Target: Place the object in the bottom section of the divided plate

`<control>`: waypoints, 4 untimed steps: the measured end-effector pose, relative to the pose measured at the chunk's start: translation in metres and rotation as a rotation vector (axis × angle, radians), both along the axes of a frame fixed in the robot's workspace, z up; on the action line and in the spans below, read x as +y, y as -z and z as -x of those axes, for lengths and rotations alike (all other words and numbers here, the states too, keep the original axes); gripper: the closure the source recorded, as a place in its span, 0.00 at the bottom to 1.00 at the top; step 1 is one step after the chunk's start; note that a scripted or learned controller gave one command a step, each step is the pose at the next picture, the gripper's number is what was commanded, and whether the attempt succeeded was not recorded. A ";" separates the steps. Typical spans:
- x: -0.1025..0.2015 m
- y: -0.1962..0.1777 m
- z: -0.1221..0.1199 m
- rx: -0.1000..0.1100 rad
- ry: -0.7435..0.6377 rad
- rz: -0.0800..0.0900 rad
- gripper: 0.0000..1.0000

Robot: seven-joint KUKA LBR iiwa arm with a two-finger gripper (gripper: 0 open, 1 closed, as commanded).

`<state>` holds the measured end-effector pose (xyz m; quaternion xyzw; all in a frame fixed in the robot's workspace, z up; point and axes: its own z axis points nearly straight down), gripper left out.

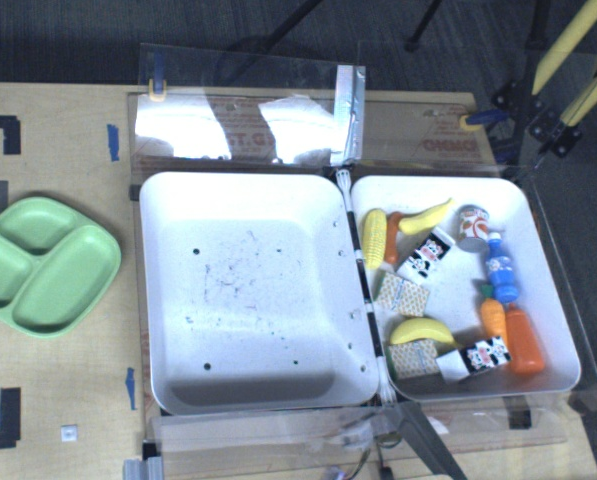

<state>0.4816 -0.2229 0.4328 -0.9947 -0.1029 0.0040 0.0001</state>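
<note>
Seen from above at a slant: a pale wooden counter (58,138) bearing two shallow white bins side by side. Far left on the counter, well apart from both bins, a green divided plate (46,266) with two small sections toward the top and one large section along the bottom right, all three bare. Left bin (248,288) with only faint scuffs and a few dark dots on its floor. Right bin (456,293) crowded with toy groceries, any of them possibly the object to be moved; none on the plate yet. Along that bin's left wall, a yellow corn cob (374,238) standing lengthwise, touching a small orange piece (392,238). Just right of these, a banana (425,216) above a black-and-white cow-patterned carton (426,256). Below the carton, a speckled beige packet (403,291), then a second banana (421,330) resting on another speckled packet (414,360). Near the bin's top right, a small can (472,223), and beneath it a blue bottle (499,268) pointing downward. Lower right, an orange bottle (523,340) beside a carrot-like piece (493,318), with a second cow-patterned carton (486,354) lying at their foot. Cannot tell how far open the tool is, nor whether anything sits in it.
</note>
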 end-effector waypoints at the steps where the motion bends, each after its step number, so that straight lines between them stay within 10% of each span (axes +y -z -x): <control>1: 0.000 0.000 -0.022 -0.003 0.000 0.002 1.00; 4: 0.000 0.000 -0.014 -0.004 0.000 0.002 1.00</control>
